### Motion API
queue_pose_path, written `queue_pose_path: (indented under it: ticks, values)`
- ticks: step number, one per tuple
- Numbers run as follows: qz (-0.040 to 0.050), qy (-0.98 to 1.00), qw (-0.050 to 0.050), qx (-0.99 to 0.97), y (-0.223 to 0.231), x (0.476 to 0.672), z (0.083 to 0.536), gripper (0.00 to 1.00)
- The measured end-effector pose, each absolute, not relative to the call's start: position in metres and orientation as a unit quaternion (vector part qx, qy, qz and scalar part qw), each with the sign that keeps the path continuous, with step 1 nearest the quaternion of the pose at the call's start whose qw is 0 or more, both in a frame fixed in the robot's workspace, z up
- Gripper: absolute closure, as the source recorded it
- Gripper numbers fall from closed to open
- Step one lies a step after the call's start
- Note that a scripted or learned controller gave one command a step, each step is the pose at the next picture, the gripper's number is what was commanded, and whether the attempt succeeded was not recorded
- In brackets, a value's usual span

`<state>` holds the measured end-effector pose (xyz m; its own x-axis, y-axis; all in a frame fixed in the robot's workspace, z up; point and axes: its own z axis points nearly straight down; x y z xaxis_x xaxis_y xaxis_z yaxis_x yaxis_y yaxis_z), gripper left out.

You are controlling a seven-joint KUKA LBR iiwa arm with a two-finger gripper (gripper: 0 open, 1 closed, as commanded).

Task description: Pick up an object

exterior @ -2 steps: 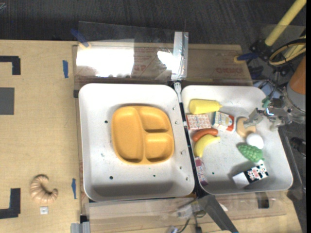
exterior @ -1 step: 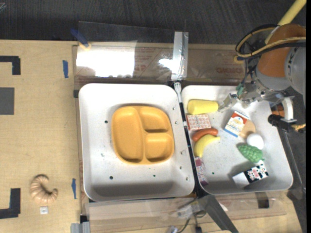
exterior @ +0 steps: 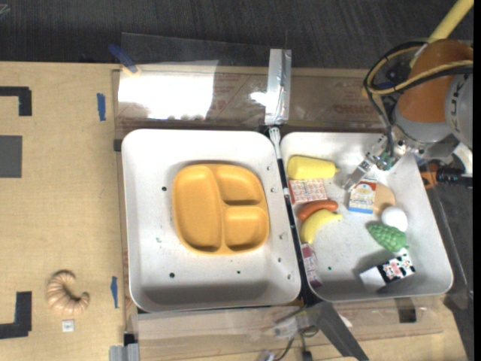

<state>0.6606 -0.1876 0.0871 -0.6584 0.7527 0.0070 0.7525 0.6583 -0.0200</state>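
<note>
the hand (exterior: 359, 173), narrow and holding nothing, hovers above the small carton (exterior: 361, 198); next it must descend.

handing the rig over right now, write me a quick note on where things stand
Gripper: low in the right bin, among the toys; whether its fingers are open or shut cannot be told.
Things: yellow block, small carton, white egg, green piece and cow-print box all lie in the right bin. Yellow divided tray sits in the left bin.
Done: nothing visibly lifted.
Left: grasp one object and raise it.
</note>
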Motion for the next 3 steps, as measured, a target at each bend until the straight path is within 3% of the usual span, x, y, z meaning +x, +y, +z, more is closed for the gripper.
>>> queue_pose_path:
  ticks: [1,2,3]
  values:
    - [-0.0010,-0.870,-0.002,-0.493,-0.181,0.610,0.087,0.00]
    - [-0.0030,-0.870,-0.005,-0.493,-0.180,0.613,0.099,1.00]
    - [-0.0020,-0.738,-0.003,-0.675,-0.149,0.663,0.192,1.00]
